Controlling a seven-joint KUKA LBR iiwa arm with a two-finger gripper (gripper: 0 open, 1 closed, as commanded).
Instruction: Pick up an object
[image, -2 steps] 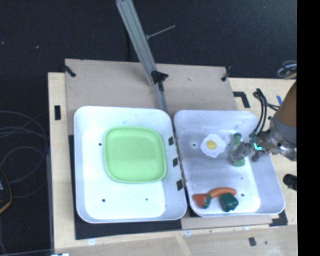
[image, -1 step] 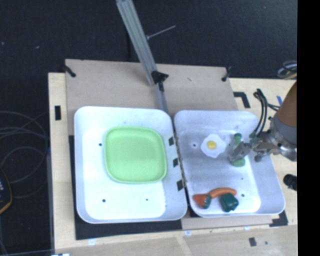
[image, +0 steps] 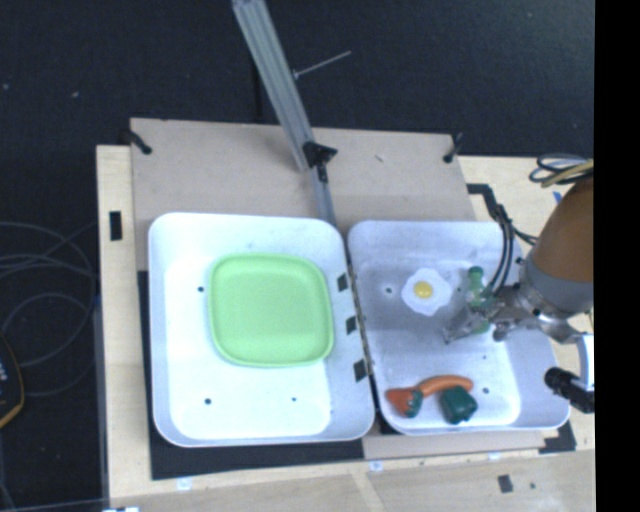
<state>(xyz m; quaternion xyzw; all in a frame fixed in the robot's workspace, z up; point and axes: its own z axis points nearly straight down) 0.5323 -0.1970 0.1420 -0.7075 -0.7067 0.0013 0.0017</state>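
Bottommost, orange carrot (image: 432, 388) lies lengthwise across right bin (image: 395, 250).

A robotics test bench in a laboratory setting: a pale wooden bench (image: 240, 480) carries a brown board (image: 390, 185) on which two shallow white bins sit side by side, the right bin (image: 400, 255) under the gripper (image: 470, 322) and the left bin (image: 180, 400) well to its left. An orange-banded industrial arm (image: 565, 250) reaches in from the right. A metal pole (image: 280, 90) is clamped to the board behind the gripper. Loose cables (image: 40, 290) trail over dark floor far to its left.
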